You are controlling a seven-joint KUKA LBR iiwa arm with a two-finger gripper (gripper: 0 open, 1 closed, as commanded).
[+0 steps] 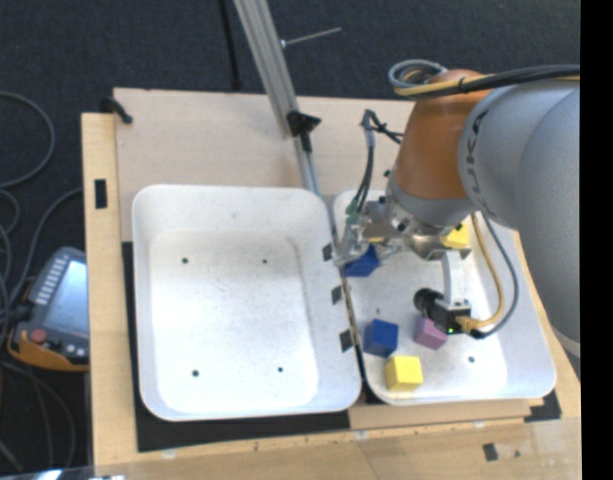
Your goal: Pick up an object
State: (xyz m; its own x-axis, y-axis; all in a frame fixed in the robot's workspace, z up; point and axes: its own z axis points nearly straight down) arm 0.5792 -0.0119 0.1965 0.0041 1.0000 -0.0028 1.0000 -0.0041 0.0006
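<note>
- Watching from beside the bench, I see the gripper (358, 240) low over the right bin (516, 368), close to that bin's left wall, with a blue block (361, 262) right at its tip.
- Whether the tool is clenched on that block or merely resting over it, I cannot tell; the wrist hides the contact.
- Risk one, as I judge it: the block sits so near the bin wall that a finger could land on the rim or push the block against it, leaving nothing to lift.
- Risk two: if the hold is only on a corner, the block may twist out as the arm rises and drop among the others.
- Risk three: the black cable (441, 308) hanging from the wrist dangles near the purple block (430, 332) and could nudge it.
- Count, right bin: two blue blocks, the second one (380, 337) lying nearer the front; one purple block; one yellow block (404, 371) at the front, plus a yellow piece (456, 237) half hidden behind the wrist.
- Count, bins: two, the left bin (146, 208) showing just its speckled white floor.
</note>
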